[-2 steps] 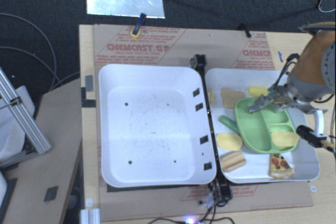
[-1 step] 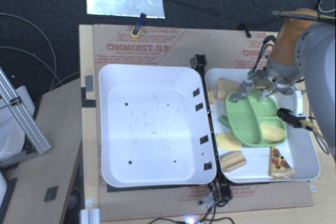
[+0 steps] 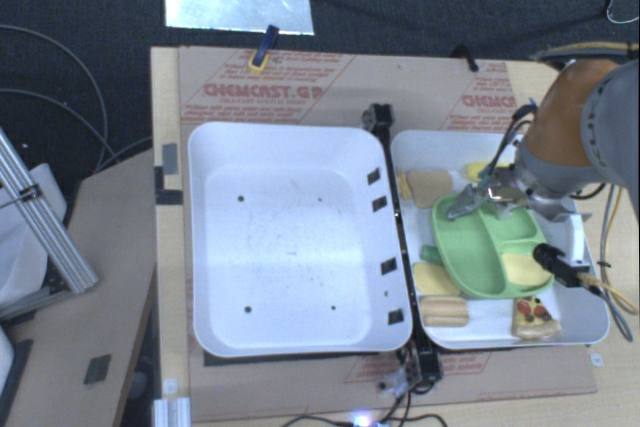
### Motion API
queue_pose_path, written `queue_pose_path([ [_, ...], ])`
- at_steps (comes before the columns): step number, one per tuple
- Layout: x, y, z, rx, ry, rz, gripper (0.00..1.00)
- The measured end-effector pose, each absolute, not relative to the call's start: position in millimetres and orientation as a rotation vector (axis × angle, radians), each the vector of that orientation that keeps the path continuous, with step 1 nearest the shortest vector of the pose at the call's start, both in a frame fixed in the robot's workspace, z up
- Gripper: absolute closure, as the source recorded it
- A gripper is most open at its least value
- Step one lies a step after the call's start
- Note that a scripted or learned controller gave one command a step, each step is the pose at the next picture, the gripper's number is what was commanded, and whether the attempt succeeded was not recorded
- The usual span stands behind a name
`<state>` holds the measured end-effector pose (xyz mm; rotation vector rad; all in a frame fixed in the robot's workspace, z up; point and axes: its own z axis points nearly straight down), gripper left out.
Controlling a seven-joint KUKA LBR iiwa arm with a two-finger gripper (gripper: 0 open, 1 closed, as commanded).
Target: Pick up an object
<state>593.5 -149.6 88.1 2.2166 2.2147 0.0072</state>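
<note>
The right bin [image 3: 590, 320] holds a green divided plate [image 3: 478, 253] with a yellow piece [image 3: 520, 267] in its lower right section. Around the plate lie a tan bread slice [image 3: 428, 185], a yellow wedge [image 3: 432, 278], a bun-shaped toy [image 3: 445, 312], a pizza-like slice [image 3: 535, 317] and a yellow item [image 3: 478, 172] partly hidden by the arm. My gripper [image 3: 466, 206] is low over the plate's upper left rim, reaching in from the right. I see nothing held in it.
The left bin [image 3: 290, 240] sits beside the right one, with a black divider strip [image 3: 392, 215] between them. Cardboard [image 3: 300, 85] lies under both bins. A black cable end [image 3: 556, 261] hangs from the wrist over the plate's right edge.
</note>
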Motion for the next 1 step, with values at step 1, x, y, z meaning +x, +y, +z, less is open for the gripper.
queue_pose_path([
  [1,514.1,-108.6,98.4,2.199,2.202,0.019,0.0],
])
